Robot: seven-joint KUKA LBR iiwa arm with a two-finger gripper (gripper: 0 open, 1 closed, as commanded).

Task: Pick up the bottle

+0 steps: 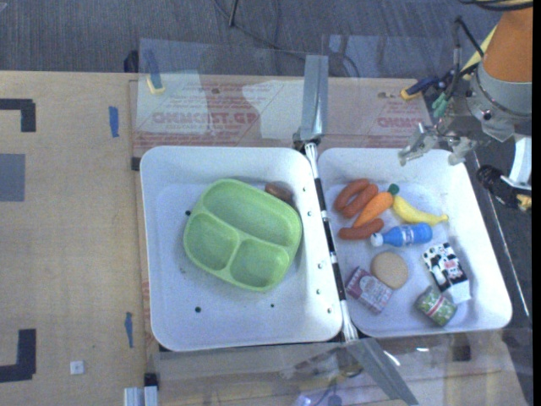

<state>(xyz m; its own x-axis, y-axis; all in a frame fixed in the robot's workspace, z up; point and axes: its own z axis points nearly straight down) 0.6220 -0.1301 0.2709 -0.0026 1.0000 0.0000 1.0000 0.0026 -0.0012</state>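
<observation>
At centre of the right bin [494,299], the bottle [404,236] lies on its side, blue body, white cap pointing left. It touches or nearly touches the banana [416,213] above and the sausage [361,231] at its cap; a cookie [390,268] sits just below. Judged: small, light, rigid plastic, smooth and round, so apt to roll or slip. Best hold is across the blue body at mid-length, clear of the cap. Neighbours crowd both sides. The hand [437,145] hangs at upper right over the bin's far rim, fingers apart, holding nothing, well apart from the bottle.
</observation>
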